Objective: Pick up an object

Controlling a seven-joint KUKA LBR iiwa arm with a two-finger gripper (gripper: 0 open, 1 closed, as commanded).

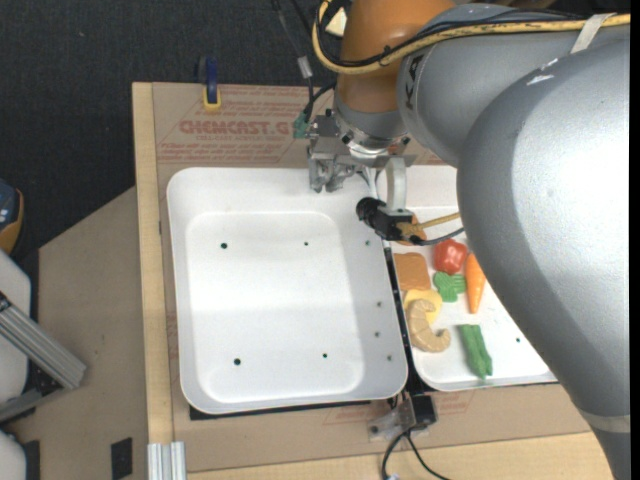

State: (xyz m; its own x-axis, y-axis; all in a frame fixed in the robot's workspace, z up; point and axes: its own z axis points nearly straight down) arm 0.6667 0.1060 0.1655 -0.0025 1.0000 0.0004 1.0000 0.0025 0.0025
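The grey arm swept in from the right, its orange band (385,23) high above the far edge of the bins. The gripper (330,176) hung over the back rim of the left bin (270,298), and whether its claw was parted or closed could not be told from this angle; nothing showed in it. Over in the right bin (500,363), the toy food lay bunched against the near-left side: a red tomato (451,256), an orange carrot (474,284) just beside it, a small green piece (449,286), a bread roll (413,271), a tan curved piece (427,324) below it, and a green pepper (475,349) nearest the front. A blue clamp (210,78) sat on the board's far edge.
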